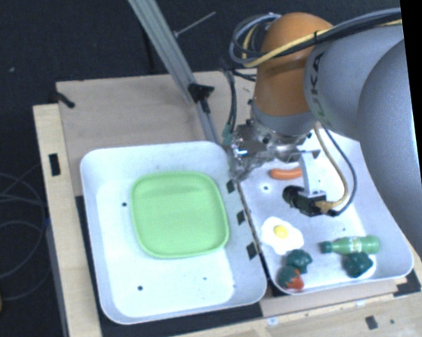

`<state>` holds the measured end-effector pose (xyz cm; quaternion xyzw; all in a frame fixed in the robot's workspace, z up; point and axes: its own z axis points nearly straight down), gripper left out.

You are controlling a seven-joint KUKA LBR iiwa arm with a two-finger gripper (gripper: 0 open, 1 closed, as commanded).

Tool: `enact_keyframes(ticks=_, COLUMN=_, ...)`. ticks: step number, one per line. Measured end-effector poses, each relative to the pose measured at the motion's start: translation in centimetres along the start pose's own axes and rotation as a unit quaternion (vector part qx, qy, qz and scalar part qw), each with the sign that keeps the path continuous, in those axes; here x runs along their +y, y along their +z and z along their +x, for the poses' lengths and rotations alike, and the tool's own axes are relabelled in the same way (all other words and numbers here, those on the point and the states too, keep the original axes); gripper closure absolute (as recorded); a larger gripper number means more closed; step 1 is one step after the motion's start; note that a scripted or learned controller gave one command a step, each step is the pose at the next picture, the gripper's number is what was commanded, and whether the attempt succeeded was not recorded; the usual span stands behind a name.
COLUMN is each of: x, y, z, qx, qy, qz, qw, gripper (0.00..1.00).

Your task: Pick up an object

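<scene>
My gripper [242, 160] hangs over the far left corner of the right bin [388, 245], close to the wall between the two bins. An orange sausage [285, 171] lies just right of it. Nearer the front of that bin lie a fried egg [281, 233], a green bottle [350, 245] on its side, a dark green broccoli piece [297, 260] with a small red thing [291, 277] beside it, and a teal lump [358, 264]. Nothing shows between the fingers.
A light green square plate [179, 213] lies in the left bin [109, 237]. A grey metal pole [170, 51] slants down from the top to the bins' far edge. The grey arm covers the right bin's far right part.
</scene>
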<state>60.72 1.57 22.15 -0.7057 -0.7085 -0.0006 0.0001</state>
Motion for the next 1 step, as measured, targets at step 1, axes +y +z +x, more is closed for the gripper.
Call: enact_keyframes(ticks=1, x=0.62, y=-1.45, z=4.29, qx=0.0, qy=0.0, qz=0.0, qw=1.0, gripper=1.0)
